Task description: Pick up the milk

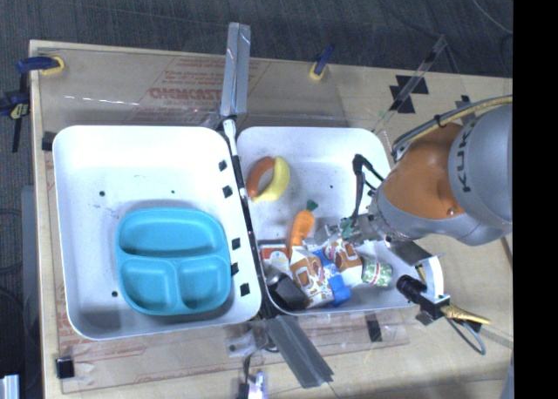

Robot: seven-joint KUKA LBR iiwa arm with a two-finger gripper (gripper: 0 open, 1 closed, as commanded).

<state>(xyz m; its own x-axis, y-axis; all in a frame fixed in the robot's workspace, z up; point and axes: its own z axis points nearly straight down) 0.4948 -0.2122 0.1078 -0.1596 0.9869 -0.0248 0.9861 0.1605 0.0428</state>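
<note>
Milk carton [312, 277] lying flat near the right bin's [327, 146] front wall, long axis running ten to four o'clock, gripper [351, 230] hovering at its one o'clock, grip state impossible to tell

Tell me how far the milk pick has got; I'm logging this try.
Done: the arm has reached over the right bin, with the gripper low by the pile. In hand: nothing visibly lifted; the milk carton lies among the clutter. Left: grasping and raising it.
</note>
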